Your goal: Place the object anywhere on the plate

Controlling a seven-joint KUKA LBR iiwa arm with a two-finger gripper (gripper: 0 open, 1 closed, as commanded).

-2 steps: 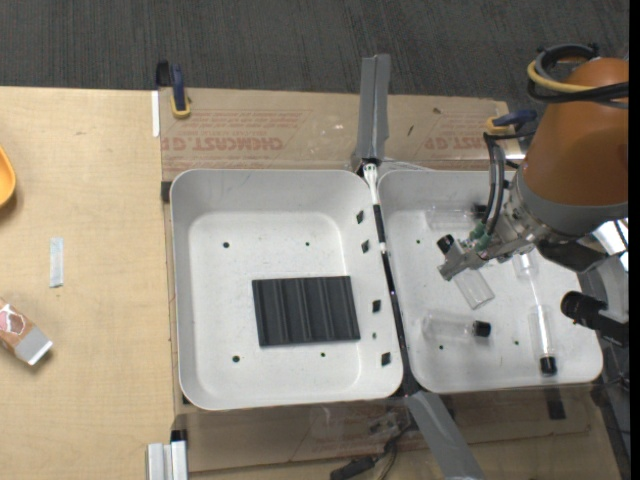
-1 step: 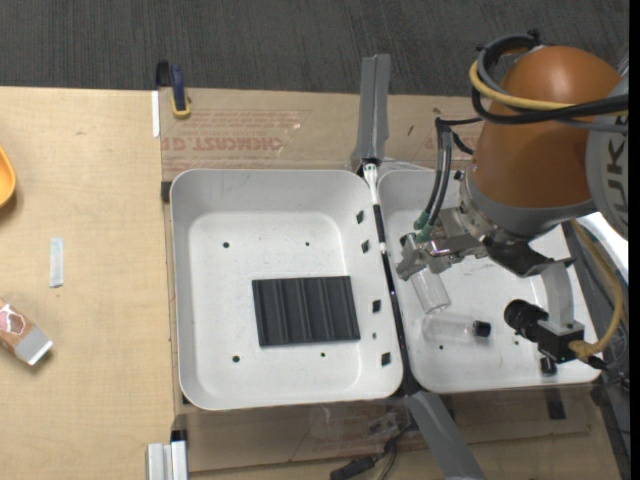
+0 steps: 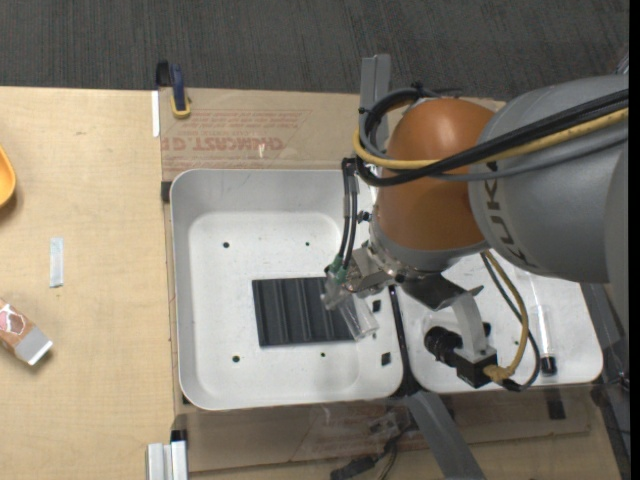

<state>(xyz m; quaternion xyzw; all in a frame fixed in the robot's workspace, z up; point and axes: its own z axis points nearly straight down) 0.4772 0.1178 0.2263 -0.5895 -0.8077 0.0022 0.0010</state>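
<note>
A dark, ribbed rectangular plate (image 3: 295, 311) lies flat in the left white bin (image 3: 215, 228), towards its front right. My gripper (image 3: 347, 306) hangs low over the plate's right end, at the inner edge of that bin. The grey arm with its orange band (image 3: 435, 183) reaches in from the right and covers much of the right bin (image 3: 570, 343). No separate object can be made out at the gripper; the arm and wrist cables hide what is under it.
A thin white rod (image 3: 542, 336) lies in the right bin near the arm's cables. On the bench left of the bins are a small white strip (image 3: 56, 263), a wrapped packet (image 3: 22, 333) and an orange item (image 3: 4, 178) at the edge.
</note>
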